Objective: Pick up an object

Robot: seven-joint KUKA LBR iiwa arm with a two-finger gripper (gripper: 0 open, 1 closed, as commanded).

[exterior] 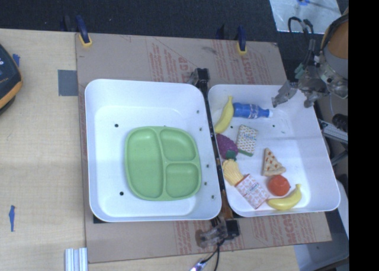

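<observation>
Nearest the lens, at the bottom corner of the right-hand bin (331,202), a yellow banana (285,200) curls beneath a red tomato (278,185), the two touching. Just left of them lie a checked red-and-white packet (253,190) and a pale yellow corn cob (233,171), with a pizza slice (272,162) directly above the tomato. Farther up the same bin sit a purple toy (225,144) against the dividing wall, a speckled square packet (246,140) tilted beside it, then a second banana (224,114) leaning along the wall and a blue bottle (250,110) on its side near the bin's far rim.

Across the divide, the left-hand bin (100,145) holds a green divided plate (161,162), flat and roughly centred, its three compartments facing up.

Both bins rest on a cardboard sheet (154,57) held by blue clamps (83,32) at the far edge of the wooden bench (35,163). A dark-and-yellow object (8,77) pokes in at the left edge.

At the far right, the arm's gripper (295,94) hangs over the upper right corner of the right-hand bin, fingers spread apart with nothing between them, well clear of the toys below. Its nearest neighbour is the blue bottle, to its left and apart from it. An orange band (339,39) shows on the arm above the wrist.
</observation>
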